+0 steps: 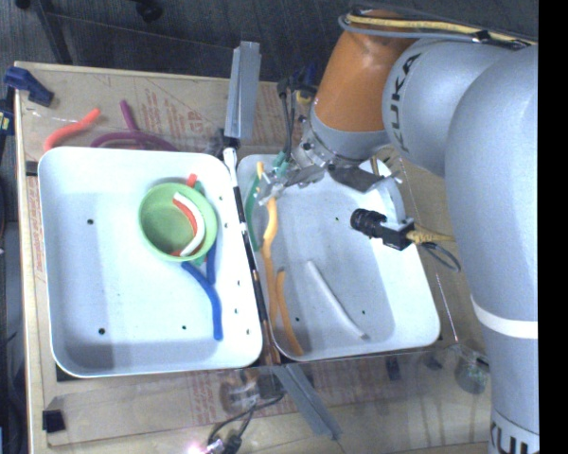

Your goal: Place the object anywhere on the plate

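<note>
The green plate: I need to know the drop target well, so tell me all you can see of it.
The plate is round, light green, plastic-looking, with a raised rim. It lies flat in the left bin, toward the upper right part. A red and white piece rests on its right side. A blue handle-like piece runs out from under its lower edge.

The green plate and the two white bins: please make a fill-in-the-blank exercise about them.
1. The green plate lies in the ____ bin of the camera view.
2. The handle sticking out from under the plate is ____.
3. The end effector is over the ____ bin.

Missing words: left; blue; right
</note>
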